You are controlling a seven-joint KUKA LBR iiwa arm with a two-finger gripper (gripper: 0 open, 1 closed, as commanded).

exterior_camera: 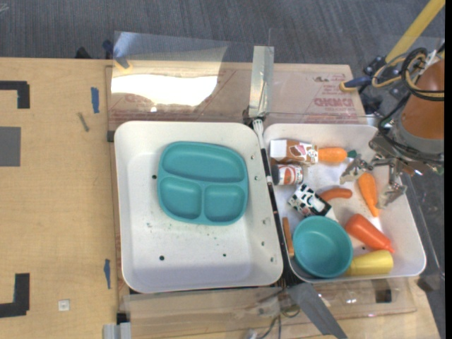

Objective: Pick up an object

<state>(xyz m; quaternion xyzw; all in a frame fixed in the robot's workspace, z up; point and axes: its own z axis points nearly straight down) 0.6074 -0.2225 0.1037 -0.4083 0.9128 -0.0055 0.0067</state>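
Overhead at right of frame, the gripper (380,176) hangs with jaws spread wide, straddling an upright-lying carrot (368,193) in the right bin (417,260).

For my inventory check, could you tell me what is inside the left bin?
The left bin holds one teal divided plate with bare compartments; whatever lies beneath the plate is covered.

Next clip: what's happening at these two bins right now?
The grey arm with the orange band reaches in from the right, its hand spread above the right white bin, over a small orange carrot-shaped toy. Nothing sits between its fingers yet. That bin also holds a teal bowl, a yellow toy and other play food. The left white bin holds a teal divided plate.
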